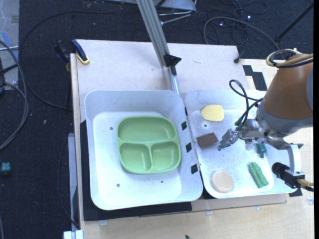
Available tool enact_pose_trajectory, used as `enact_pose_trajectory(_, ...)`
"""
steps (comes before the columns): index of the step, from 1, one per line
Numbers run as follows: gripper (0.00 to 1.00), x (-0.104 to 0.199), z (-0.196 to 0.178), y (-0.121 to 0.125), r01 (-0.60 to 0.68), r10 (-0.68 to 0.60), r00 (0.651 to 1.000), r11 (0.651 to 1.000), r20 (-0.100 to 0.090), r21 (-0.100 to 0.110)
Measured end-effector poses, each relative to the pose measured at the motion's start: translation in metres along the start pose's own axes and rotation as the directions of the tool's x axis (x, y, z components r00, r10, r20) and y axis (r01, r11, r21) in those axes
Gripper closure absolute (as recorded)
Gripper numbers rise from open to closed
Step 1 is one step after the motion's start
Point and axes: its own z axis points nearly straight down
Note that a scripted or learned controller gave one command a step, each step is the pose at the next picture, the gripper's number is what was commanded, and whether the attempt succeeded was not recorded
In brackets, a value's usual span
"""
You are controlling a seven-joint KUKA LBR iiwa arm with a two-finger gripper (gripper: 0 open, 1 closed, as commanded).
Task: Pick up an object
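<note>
The right bin point(234, 99) holds a yellow rounded piece point(213, 113) at the back, a brown block point(206, 140) near its left wall, a cream round disc point(222, 181) at the front and a green ridged piece point(258, 175) at the front right. My gripper point(227, 140) hangs low over the middle of this bin, just right of the brown block and pointing toward it. Nothing is visibly held in it. The arm's orange and grey body point(291, 101) covers the bin's right side.
The left bin point(99, 133) carries a light green divided plate point(149, 143). A slanted metal pole point(155, 29) runs from the top of the view down to the gap between the bins. Cables lie on the dark floor behind the bench.
</note>
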Motion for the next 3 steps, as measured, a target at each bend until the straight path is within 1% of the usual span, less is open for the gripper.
enact_pose_trajectory(1, 0.0, 0.007, 0.059, 0.006, 0.001, -0.001, 1.0, 1.0, -0.001, 0.0)
enact_pose_trajectory(2, 0.0, 0.007, 0.111, 0.006, 0.0, 0.0, 1.0, 1.0, 0.001, -0.006)
enact_pose_trajectory(3, 1.0, 0.007, 0.099, 0.007, -0.001, 0.001, 1.0, 1.0, 0.002, -0.008)
